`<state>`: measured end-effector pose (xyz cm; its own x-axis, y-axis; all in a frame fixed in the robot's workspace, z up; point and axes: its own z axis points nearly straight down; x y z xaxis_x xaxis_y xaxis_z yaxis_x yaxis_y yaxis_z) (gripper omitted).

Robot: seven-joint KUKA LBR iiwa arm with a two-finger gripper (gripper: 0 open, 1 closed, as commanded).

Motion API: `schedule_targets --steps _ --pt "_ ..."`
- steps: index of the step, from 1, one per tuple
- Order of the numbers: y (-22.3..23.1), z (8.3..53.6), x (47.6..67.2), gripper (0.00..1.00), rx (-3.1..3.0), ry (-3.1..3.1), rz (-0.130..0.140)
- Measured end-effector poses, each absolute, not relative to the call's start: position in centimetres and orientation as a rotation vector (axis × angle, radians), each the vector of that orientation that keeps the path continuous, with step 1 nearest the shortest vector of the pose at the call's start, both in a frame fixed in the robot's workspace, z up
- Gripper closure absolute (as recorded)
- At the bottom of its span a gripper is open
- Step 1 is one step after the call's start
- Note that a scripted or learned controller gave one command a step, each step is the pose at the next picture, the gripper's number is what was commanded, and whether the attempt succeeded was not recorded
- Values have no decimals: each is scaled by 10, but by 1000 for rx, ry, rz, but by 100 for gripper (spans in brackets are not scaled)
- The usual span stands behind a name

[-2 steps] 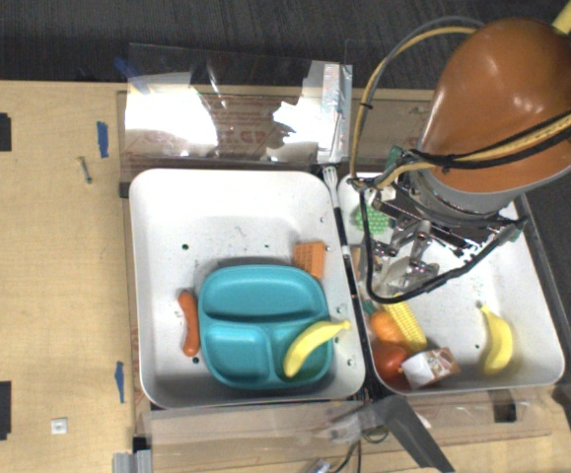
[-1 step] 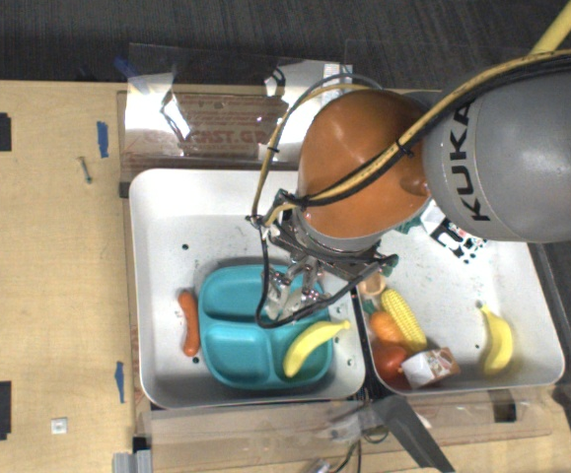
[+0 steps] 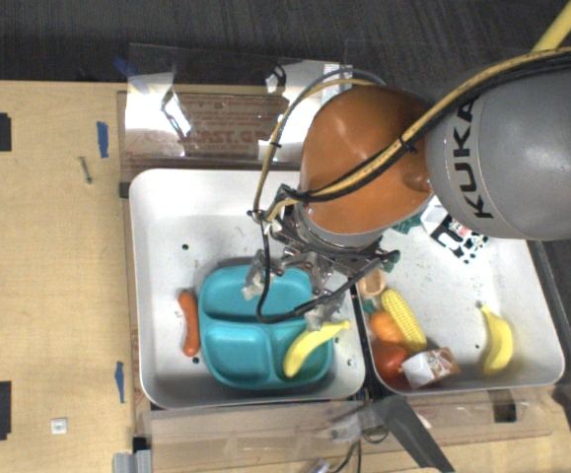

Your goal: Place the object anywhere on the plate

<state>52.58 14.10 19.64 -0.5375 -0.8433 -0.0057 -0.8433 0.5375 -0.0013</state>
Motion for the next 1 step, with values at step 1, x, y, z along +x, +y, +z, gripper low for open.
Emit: schedule_targets --steps 1 --pt "144 208 527 100 -1507 2741 4"
